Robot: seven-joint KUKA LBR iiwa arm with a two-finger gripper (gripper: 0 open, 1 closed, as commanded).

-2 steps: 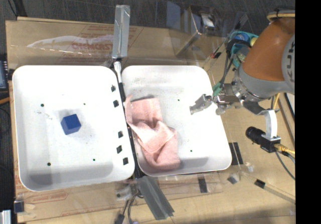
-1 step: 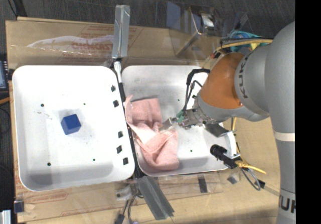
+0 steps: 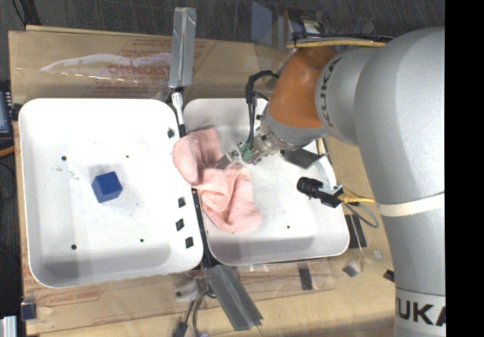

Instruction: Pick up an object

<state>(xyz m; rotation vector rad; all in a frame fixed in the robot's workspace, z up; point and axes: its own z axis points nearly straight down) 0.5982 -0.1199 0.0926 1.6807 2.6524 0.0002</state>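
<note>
A: Dark carpet beyond, brown cardboard under everything, spread over the tabletop [image 3: 91,63]. Two shallow white bins side by side on it.

B: Left bin [image 3: 45,252]: holds a small blue cube [image 3: 107,186], left of centre, well apart from everything else.

A: Right bin [image 3: 325,241]: holds a pink cloth [image 3: 227,196], crumpled, bunched against the left wall, one lobe riding up toward the divider, the rest trailing toward the near side.

B: And the tool [image 3: 248,153]?

A: Down over the right bin, at the far right edge of the cloth, touching or just above it. Too small and cluttered to read; cannot tell whether wide, narrow or gripping anything. No cloth visibly lifted.

B: Handling of the cloth, then?

A: Probably light, soft, limp. No fixed shape, so likely to drape and drag once raised. Little risk of damage. Slippage more likely from pinching a single thin layer.

B: Best place to take hold?

A: Likely a raised fold or thick bunch, such as the ridge near the middle, rather than a flat edge against the bin floor.

B: And the cube?

A: Looks rigid, probably light, flat-sided. Would want a square pinch across two opposite faces. Far from the tool at present.
</note>
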